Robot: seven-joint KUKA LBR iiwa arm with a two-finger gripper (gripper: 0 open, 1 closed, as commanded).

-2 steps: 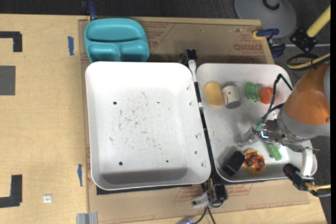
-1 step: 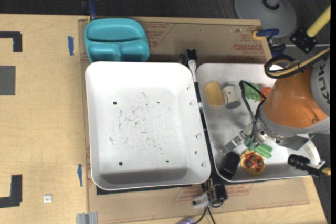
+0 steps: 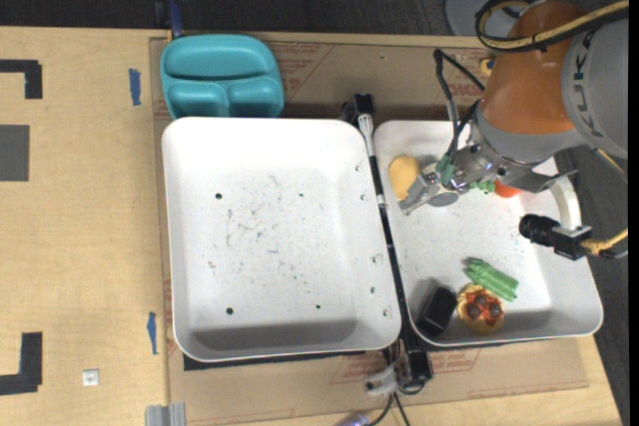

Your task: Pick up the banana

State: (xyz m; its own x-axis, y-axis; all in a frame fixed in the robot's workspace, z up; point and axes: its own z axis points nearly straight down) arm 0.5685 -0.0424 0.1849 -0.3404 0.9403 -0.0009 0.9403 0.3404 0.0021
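Note:
The banana point(image 3: 401, 173) shows as a short yellow piece in the right bin point(image 3: 559, 314), close to that bin's left wall and near its far end. My gripper point(image 3: 421, 194) hangs low just to the right of the banana and slightly nearer the front, pointing left toward it. Its tip lies beside the banana's lower right edge; whether it touches is not visible. The grey arm with its orange band point(image 3: 529, 85) covers the bin's far right corner.
In the right bin's front part lie a green item point(image 3: 491, 276), a red-orange item point(image 3: 480, 307) and a black block point(image 3: 436, 310). A small red thing point(image 3: 506, 191) peeks from under the wrist. The left bin point(image 3: 270, 234) adjoins; a teal tray point(image 3: 222, 77) sits behind it.

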